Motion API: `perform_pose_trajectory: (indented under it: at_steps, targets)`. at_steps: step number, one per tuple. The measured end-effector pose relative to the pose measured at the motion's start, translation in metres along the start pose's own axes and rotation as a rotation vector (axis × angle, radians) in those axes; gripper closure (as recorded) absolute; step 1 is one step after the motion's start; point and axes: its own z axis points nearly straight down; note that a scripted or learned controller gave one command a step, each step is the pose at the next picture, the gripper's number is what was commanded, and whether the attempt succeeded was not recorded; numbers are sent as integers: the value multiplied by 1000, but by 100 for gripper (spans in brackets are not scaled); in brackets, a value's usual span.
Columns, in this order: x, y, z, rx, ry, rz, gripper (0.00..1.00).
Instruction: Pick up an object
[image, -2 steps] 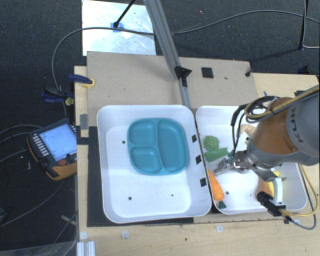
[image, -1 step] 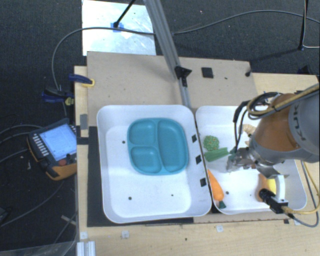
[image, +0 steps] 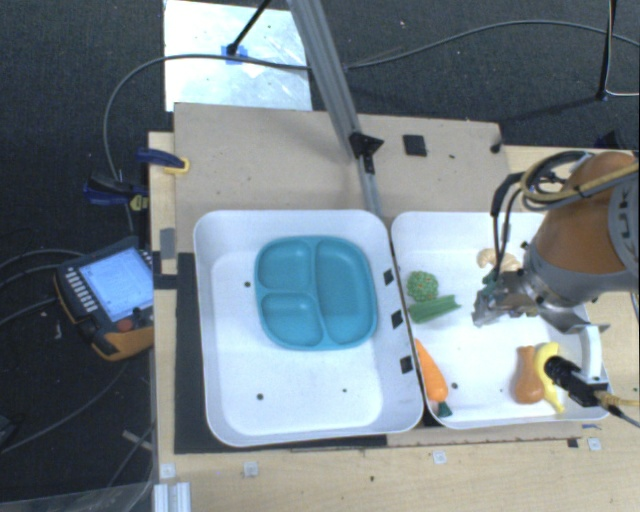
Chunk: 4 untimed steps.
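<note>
The gripper (image: 490, 303) is positioned low in the right bin (image: 450, 235), just right of the broccoli (image: 424, 287). Its finger state cannot be told. The carrot (image: 431, 371) is located nearer, by the left wall.

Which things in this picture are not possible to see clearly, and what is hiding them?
- Gripper, camera view: small and dark under the arm's wrist; open or shut cannot be told.
- Pale object in the right bin: partly covered by the arm and cables.
- Yellow toy: a black part crosses it.
- Arm: cut off by the right edge.
</note>
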Motion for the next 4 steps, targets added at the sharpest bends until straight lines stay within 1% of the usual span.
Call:
perform_pose_trajectory:
  at_steps: [1, 2, 3, 4]
  targets:
    - [6, 6, -46, 0, 1, -1, 100]
    - [6, 7, -65, 3, 1, -1, 100]
    - [62, 10, -75, 3, 3, -7, 100]
    - [113, 7, -65, 6, 4, -6, 100]
